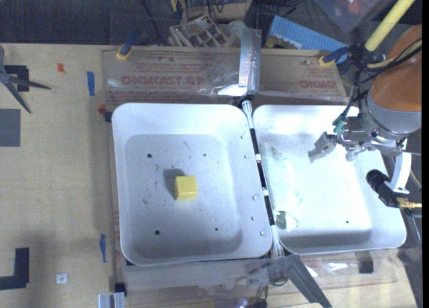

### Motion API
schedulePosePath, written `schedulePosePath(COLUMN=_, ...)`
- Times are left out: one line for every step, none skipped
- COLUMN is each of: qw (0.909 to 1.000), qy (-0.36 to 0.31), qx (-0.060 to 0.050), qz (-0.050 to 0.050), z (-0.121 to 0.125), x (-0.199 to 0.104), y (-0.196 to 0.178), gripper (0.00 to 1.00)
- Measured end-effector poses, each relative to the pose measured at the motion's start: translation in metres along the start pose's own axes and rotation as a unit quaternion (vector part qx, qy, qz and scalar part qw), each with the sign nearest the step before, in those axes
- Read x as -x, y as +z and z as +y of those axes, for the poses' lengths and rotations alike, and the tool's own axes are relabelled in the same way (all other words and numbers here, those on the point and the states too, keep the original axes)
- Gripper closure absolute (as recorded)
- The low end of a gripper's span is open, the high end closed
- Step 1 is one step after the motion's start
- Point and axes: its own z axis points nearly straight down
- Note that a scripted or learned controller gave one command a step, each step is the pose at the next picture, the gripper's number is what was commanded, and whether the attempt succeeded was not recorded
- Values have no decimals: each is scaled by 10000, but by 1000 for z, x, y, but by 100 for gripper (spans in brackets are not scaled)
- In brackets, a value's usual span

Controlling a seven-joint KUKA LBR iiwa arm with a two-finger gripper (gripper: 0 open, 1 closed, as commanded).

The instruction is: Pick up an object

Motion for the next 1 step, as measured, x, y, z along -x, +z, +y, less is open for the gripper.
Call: schedulePosePath(qw=9999, qy=-138, qx=53, qz=-3, z=-72, x=-12, y=117, gripper=0)
